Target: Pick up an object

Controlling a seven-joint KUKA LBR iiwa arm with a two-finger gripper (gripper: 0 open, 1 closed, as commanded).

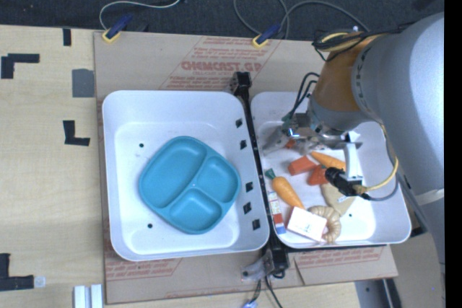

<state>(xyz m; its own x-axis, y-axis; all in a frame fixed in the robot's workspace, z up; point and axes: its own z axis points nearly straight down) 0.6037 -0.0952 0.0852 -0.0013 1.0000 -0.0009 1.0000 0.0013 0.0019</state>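
Camera view looks down on a pale wooden worktop [43, 177] carrying a cardboard sheet [180, 65] and two shallow white bins set side by side, their inner rims touching along a black clip strip. Left bin [119, 115] holds one smooth blue plate [189, 185] with three compartments, lying toward 6 o'clock — bare white floor rings it on every side, widest toward 12.

Right bin [393, 216] is crowded. An orange carrot [287, 191] lies near the inner rim, tapering toward 5 o'clock; a red-orange chunk [302, 166] and an orange wedge [326, 159] sit just beyond it. A white box [306, 223] rests at 6 o'clock against a tan, ridged pastry shape [331, 222]. Open floor remains at the bin's 4 o'clock corner.

Arm [411, 97] — grey, glossy, orange-banded — fills the 3 o'clock side and overhangs the bin's far half. Tool [285, 135] sits low near the inner rim at 12 o'clock of the items; whether it is spread or closed I cannot tell, and nothing is visibly gripped.
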